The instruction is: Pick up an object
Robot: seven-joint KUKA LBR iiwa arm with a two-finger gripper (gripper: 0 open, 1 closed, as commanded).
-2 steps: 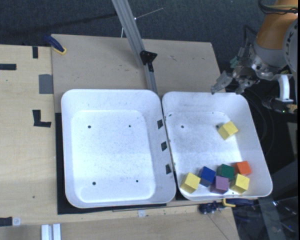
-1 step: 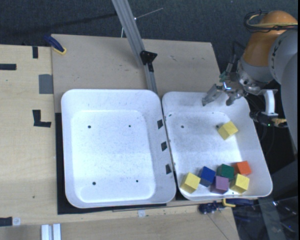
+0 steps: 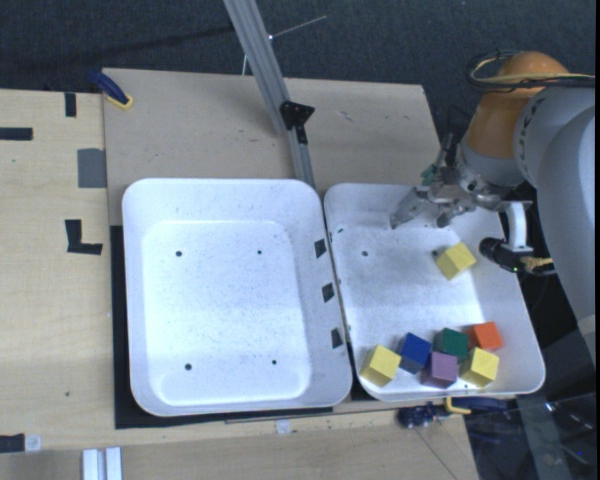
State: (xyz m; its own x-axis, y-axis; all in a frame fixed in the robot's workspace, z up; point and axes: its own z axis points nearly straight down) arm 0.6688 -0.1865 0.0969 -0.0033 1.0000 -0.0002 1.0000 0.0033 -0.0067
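My gripper [image 3: 421, 215] hangs over the far part of the right bin [image 3: 380, 278], its two fingers spread and nothing between them. A yellow cube [image 3: 456, 259] lies alone just in front of it and slightly to the right, not touching it. Along the bin's near edge sits a cluster of cubes: yellow [image 3: 382, 364], blue [image 3: 415, 350], green [image 3: 450, 343], purple [image 3: 443, 367], orange [image 3: 487, 335] and another yellow [image 3: 482, 366].
The left bin [image 3: 220, 288] adjoins the right one at a shared rim. A slanted metal pole [image 3: 270, 68] runs from the top down to the bins' far junction. The arm's grey body [image 3: 560, 168] fills the right side.
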